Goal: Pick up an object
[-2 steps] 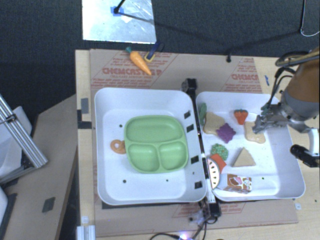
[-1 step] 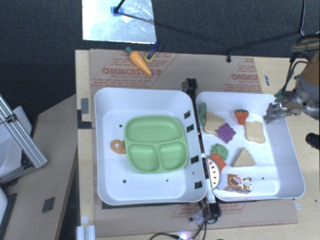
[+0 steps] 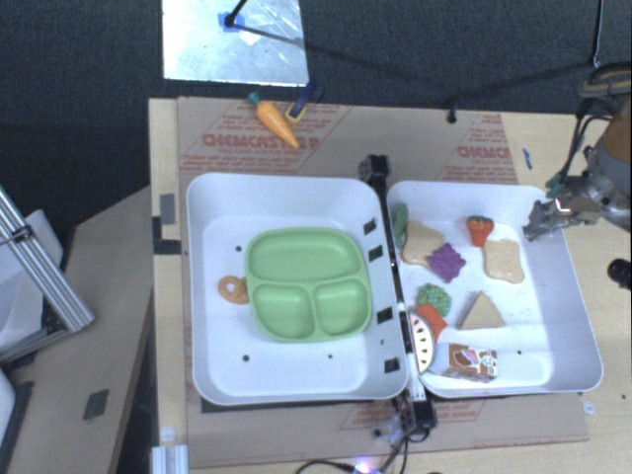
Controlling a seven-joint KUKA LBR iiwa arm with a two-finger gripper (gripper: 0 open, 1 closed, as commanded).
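The right bin (image 3: 568, 275) holds several toy foods: a red strawberry (image 3: 480, 229), a tan bread slice (image 3: 504, 261), a purple grape bunch (image 3: 446, 261), a tan cookie (image 3: 423, 243), a green broccoli (image 3: 433, 297), a tan wedge (image 3: 482, 313), a watermelon slice (image 3: 423, 330) and a brown packet (image 3: 472, 360). My gripper (image 3: 541, 221) hangs over the right bin's upper right edge, to the right of the strawberry and above the bread slice. Nothing shows between its fingers.
The left bin (image 3: 212, 265) carries a green divided plate (image 3: 308, 282) and a small orange pretzel (image 3: 233, 289). Behind the bins on the cardboard lie a toy carrot (image 3: 276, 122) and a shiny foil sheet (image 3: 235, 28). A black divider (image 3: 387, 265) separates the bins.
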